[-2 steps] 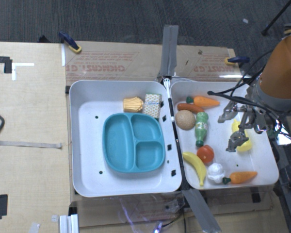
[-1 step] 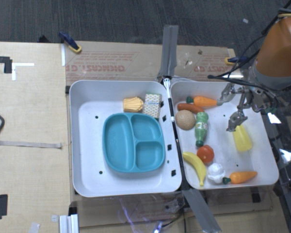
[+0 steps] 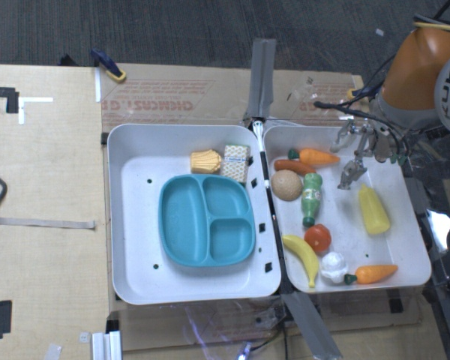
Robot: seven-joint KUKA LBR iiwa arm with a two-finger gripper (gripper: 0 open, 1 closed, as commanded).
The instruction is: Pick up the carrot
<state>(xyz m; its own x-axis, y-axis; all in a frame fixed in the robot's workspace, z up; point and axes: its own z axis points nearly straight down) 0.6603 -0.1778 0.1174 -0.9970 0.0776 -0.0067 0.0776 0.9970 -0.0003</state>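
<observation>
Over the right bin [image 3: 412,235], the claw [image 3: 352,172] hangs beside a carrot [image 3: 317,157].

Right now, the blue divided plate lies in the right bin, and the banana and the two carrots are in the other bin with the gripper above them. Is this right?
Not quite. The camera view shows the blue divided plate in the left bin, not the right one. The banana and both carrots lie in the right bin, with the gripper above it.

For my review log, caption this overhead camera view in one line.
Grey-and-orange arm's gripper hovers over the right white bin of toy food, near an orange carrot; none held.
</observation>
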